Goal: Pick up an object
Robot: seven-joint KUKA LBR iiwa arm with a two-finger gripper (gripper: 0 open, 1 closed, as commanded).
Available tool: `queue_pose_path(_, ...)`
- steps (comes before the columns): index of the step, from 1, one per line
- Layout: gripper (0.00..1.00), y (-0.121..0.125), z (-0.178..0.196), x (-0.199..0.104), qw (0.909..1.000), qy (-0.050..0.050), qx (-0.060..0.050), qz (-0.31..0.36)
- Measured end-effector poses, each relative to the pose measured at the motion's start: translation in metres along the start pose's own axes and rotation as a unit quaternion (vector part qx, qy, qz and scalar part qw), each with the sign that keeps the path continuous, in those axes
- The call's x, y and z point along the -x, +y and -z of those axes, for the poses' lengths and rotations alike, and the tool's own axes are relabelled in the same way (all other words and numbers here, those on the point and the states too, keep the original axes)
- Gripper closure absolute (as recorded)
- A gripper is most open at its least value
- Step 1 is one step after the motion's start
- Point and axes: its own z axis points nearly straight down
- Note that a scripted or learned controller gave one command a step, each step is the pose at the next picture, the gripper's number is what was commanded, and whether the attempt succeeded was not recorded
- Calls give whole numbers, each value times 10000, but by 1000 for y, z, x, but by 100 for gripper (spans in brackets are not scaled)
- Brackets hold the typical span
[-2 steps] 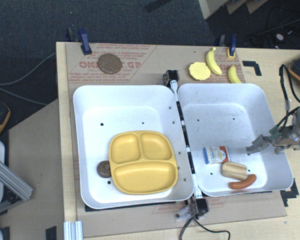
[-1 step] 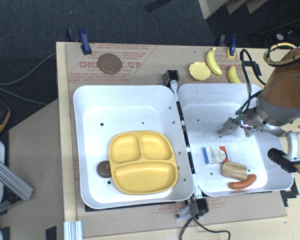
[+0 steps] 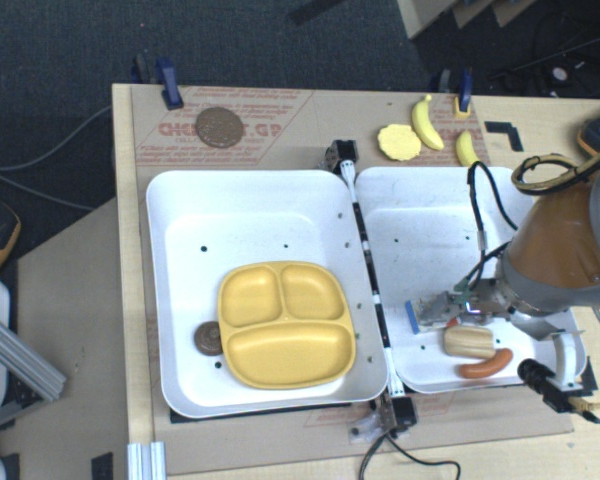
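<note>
In the right bin (image 3: 420, 218), near its front edge, lie a tan bread roll (image 3: 468, 343) and a reddish sausage (image 3: 484, 367) just in front of it. My gripper (image 3: 438, 313) is low over the bin floor, just left of and behind the roll, beside a small blue piece (image 3: 411, 316). The grey arm with its orange band (image 3: 560, 243) comes in from the right and hides part of the bin's right side. Nothing shows held in the gripper.
The left bin (image 3: 180, 218) holds a yellow divided plate (image 3: 283, 323) with a brown round cookie (image 3: 209, 338) at its left. On the bench behind the bins lie another brown disc (image 3: 218, 126), a yellow slice (image 3: 400, 142) and two bananas (image 3: 427, 123).
</note>
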Motion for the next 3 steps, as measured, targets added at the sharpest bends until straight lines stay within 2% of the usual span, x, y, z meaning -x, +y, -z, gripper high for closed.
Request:
queue_pose_path(1, 0, 36, 2, 63, 10000, -7, 3, 14)
queue_pose_path(2, 0, -2, -1, 81, 10000, 4, -48, 2)
queue_pose_path(3, 0, 69, -2, -1, 10000, 11, -5, 71)
